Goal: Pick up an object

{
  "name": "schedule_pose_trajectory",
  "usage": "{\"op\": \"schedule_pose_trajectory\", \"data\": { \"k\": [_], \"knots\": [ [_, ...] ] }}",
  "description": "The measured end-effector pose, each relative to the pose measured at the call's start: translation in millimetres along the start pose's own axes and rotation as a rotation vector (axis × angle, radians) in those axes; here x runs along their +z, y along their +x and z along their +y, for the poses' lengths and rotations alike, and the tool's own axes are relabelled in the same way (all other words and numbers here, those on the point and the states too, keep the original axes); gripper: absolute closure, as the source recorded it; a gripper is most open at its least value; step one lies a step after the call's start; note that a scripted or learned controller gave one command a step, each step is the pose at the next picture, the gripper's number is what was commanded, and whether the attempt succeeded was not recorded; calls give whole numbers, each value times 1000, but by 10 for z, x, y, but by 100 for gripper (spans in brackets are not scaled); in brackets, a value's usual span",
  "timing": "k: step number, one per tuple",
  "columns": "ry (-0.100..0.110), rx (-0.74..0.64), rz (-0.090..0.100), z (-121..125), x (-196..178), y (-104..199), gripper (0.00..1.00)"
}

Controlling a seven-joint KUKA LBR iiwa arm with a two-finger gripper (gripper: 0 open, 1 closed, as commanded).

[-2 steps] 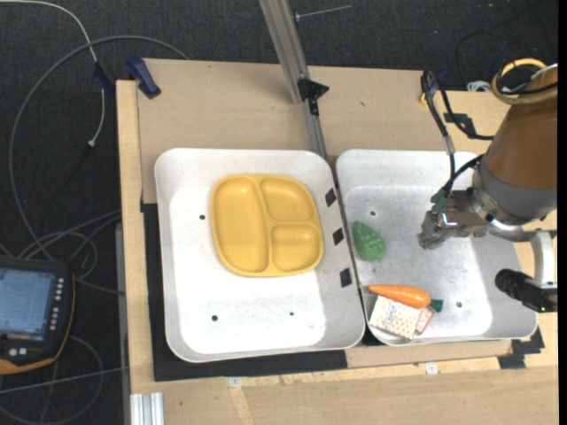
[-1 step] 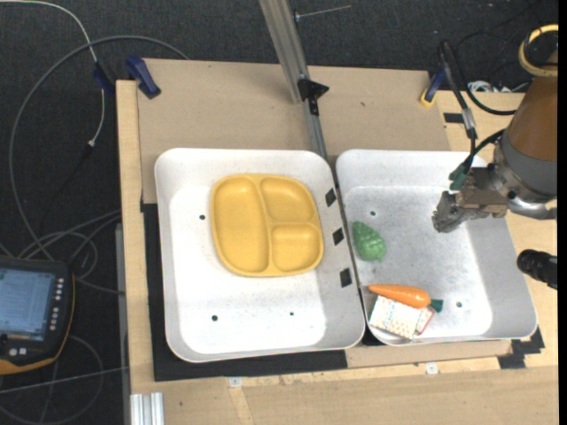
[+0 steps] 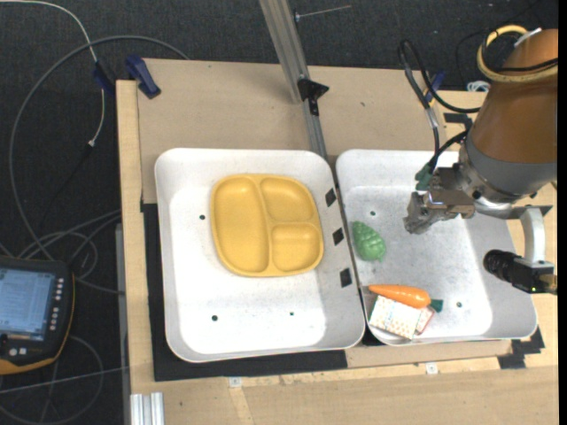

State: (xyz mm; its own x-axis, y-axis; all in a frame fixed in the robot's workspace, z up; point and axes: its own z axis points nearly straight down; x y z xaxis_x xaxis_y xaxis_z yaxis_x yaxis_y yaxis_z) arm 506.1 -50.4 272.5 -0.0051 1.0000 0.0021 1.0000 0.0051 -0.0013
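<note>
The gripper [image 3: 423, 212] hovers over the right bin [image 3: 469, 321]; finger state unclear. The box [image 3: 400, 318] has print, seemingly too small to read.

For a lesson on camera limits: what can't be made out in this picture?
- Hand, camera view: small and dark against the right bin; its opening is unclear.
- Arm: cut off by the top and right edges.
- Box: print too small to read; carrot overlaps its top.

Wooden bench [image 3: 221, 122]; two white bins [image 3: 177, 264], side by side
</note>
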Motion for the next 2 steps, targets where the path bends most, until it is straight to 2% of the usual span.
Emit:
{"op": "schedule_pose_trajectory", "data": {
  "k": [1, 2],
  "knots": [
    [1, -1, 1, -27, -9, 515, 100],
    [5, 0, 1, 8, 199, 988, 100]
  ]
}}
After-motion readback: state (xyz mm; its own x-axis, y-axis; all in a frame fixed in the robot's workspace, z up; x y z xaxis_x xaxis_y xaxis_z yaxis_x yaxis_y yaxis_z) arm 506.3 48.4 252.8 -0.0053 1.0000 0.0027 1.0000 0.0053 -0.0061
